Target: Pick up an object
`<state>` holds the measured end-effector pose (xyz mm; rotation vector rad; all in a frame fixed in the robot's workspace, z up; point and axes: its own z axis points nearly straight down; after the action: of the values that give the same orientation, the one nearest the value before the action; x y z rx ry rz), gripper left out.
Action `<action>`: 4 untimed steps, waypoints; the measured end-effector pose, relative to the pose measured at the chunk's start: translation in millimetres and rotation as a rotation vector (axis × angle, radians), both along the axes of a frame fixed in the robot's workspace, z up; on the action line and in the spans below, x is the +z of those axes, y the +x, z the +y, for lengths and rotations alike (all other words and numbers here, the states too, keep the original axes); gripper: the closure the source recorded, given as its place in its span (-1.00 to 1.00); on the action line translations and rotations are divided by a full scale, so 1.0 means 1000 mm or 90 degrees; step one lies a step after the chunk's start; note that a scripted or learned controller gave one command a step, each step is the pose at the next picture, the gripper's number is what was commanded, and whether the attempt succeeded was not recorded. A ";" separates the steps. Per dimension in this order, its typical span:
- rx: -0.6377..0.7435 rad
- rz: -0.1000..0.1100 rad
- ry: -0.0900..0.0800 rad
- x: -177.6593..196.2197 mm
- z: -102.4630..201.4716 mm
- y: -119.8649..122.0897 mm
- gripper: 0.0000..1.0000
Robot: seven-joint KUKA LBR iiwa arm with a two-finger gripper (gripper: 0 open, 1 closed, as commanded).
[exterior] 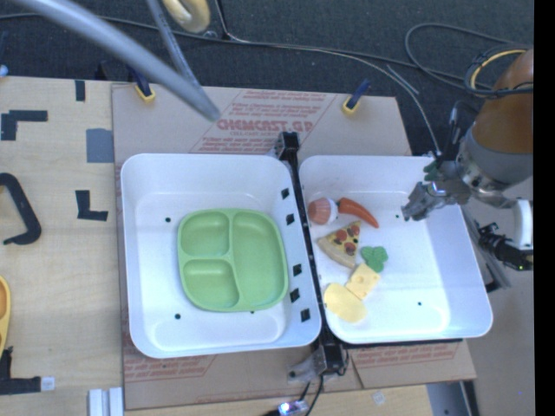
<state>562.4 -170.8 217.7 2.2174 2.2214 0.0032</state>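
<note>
Camera view: red print on the cardboard sheet (260, 120) under the 2 bins reads "CHEMCAST GP". Gripper (418, 206) sits over the right bin's (451, 310) far right edge; finger spacing cannot be told. Toy food clusters at that bin's left edge: carrot (357, 211), pizza slice (342, 243), cheese (363, 280). The bin's right half is open floor. Left bin (147, 232) carries a green tray (232, 260).
</note>
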 end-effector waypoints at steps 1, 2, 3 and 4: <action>0.003 0.003 0.001 -0.008 0.058 0.015 1.00; 0.003 0.003 0.001 -0.015 0.109 0.030 1.00; 0.003 0.003 0.001 -0.021 0.161 0.037 1.00; 0.003 0.002 0.001 -0.016 0.207 0.052 1.00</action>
<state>614.8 35.8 201.2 2.2156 2.2288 0.0010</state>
